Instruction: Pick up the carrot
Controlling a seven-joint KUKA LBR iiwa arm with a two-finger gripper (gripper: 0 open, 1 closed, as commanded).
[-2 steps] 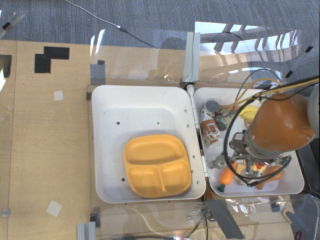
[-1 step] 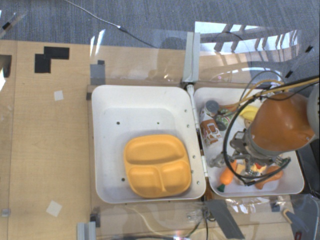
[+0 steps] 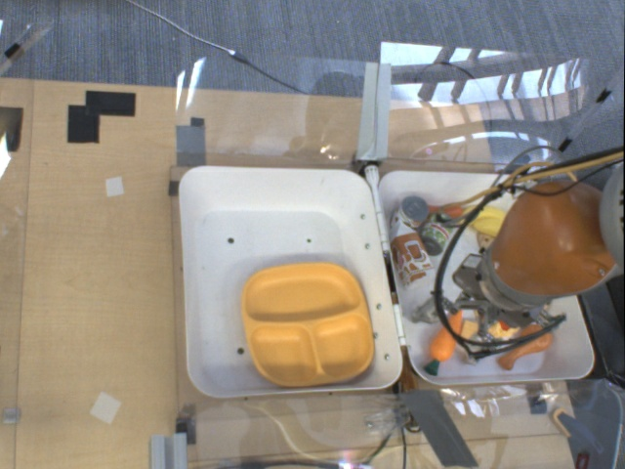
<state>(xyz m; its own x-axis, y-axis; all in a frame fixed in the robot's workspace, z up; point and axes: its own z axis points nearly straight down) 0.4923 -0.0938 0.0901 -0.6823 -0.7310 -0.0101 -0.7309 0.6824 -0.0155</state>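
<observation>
The carrot (image 3: 441,350) lies near the front edge of the right bin (image 3: 582,360), a small orange piece with a green tip pointing toward the front left corner, partly under the arm's wrist and cables. Just to its right the gripper (image 3: 485,332) is down among the clutter, but the orange band and wrist body cover it, so I cannot tell how it is set or whether anything sits in it. That is the first risk: a grasp attempted here may close beside the carrot rather than around it. Another orange-brown piece (image 3: 522,350) lies just beside the gripper on the other side, close in colour, and could be taken by mistake. Behind them a tipped bottle (image 3: 413,254) with a brown label and a grey cap rests against the bin's left wall, with a yellow item (image 3: 490,223) further back; a sweep of the wrist could knock these around and bury the target. The carrot also sits close to the bin wall, which may block a clean approach. The left bin (image 3: 210,223) holds a yellow divided tray (image 3: 308,320), well apart, on the desk (image 3: 88,291).
</observation>
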